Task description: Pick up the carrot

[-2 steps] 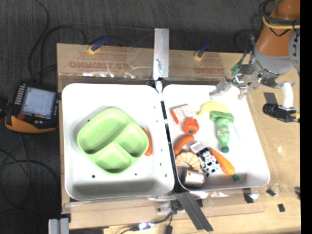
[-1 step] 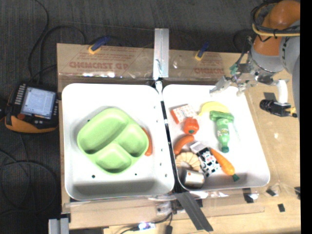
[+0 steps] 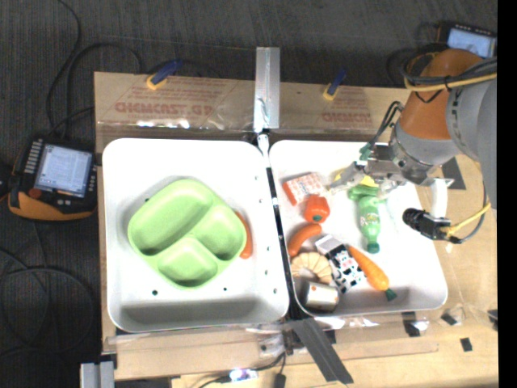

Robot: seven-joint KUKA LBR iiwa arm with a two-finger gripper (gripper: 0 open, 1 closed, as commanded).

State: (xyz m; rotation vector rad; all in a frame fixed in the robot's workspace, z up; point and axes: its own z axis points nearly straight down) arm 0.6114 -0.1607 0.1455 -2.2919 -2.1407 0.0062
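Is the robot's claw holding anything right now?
Cannot be told. The gripper sits right above the green bottle, away from the carrot, but a grasp isn't visible.

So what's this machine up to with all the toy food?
A robot arm reaches in from the right over the right bin. Its gripper hangs above a green bottle near the bin's back. The carrot it is meant to pick up lies untouched nearer the front, beside a small black-and-white box. The left bin holds a green tray.

Orange carrot (image 3: 371,271), green tray (image 3: 187,231)
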